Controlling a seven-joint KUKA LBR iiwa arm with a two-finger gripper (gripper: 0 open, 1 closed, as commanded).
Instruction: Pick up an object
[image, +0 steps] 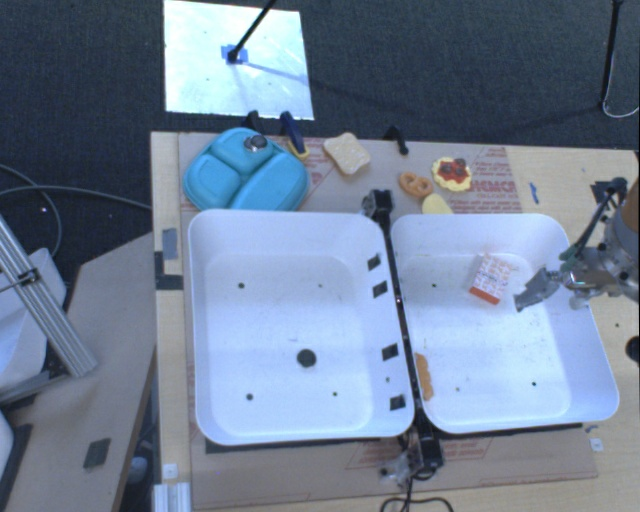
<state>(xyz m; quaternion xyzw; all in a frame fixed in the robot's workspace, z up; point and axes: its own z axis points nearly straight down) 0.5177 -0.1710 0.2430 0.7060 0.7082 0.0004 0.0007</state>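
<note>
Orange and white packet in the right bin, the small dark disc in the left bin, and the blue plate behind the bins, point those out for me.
Orange and white packet (491, 278), camera view, middle of its face.
Small dark disc (306, 357), camera view, its centre.
Blue plate (245, 172), camera view, middle of its top.

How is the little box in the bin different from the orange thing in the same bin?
The little box is white with orange-red print; the orange thing is plain orange all over. The little box is a broad rectangle, while the orange thing is long and thin. The little box lies near the claw; the orange thing lies against the bin's left wall. Both rest in the right bin.
</note>
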